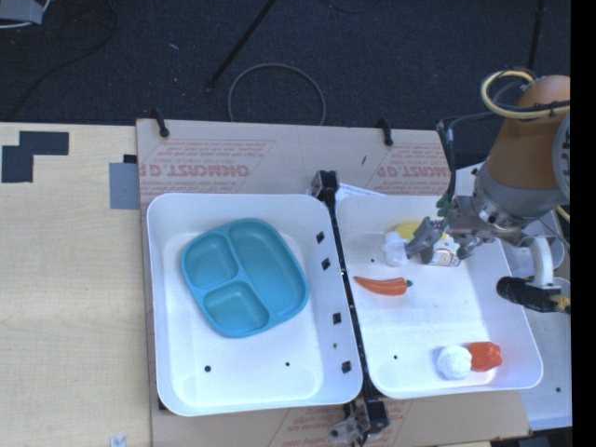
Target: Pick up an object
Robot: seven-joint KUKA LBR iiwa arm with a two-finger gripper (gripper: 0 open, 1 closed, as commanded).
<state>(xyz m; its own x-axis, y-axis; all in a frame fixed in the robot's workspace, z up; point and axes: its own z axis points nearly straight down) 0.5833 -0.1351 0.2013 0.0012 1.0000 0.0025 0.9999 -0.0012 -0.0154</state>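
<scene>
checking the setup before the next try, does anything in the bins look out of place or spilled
Nothing looks spilled or broken. The blue divided plate lies flat but turned at an angle in the left bin. In the right bin, the orange pepper and the white and red toy lie loose, apart from each other.

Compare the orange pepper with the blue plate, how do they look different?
The orange pepper is long and thin with a green tip; the blue plate is broad, rounded and split into three compartments. The pepper lies in the right bin, the plate in the left bin. The pepper is far smaller than the plate. Both rest flat on a white bin floor.
</scene>
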